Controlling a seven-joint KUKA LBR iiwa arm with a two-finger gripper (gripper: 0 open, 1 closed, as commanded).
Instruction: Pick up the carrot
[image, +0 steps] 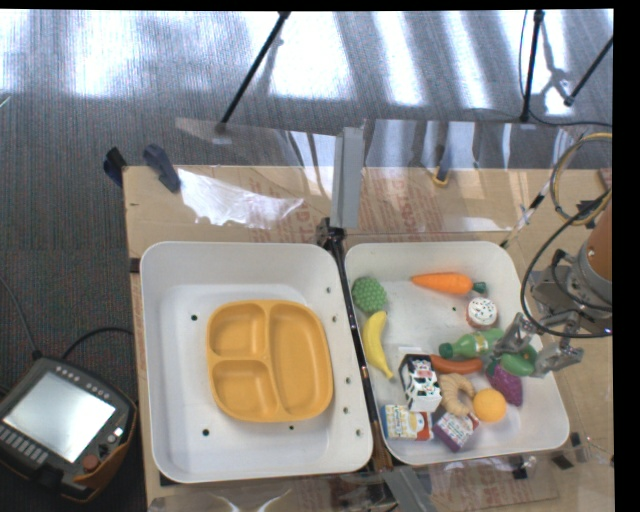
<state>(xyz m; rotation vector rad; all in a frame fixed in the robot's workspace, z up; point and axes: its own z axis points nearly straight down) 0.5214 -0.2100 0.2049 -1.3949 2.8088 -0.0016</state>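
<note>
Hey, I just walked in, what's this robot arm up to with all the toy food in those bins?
The gripper is low over the right bin, at its right side above a green bottle and purple grapes. The carrot it is meant to pick up lies apart from it, near the bin's far wall, not held. The left bin holds a yellow tray.

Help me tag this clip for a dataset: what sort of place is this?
Probably a robotics lab test bench: two white bins on a bench, toy food such as a carrot, tripod legs behind, and a handheld controller on the carpet.
</note>
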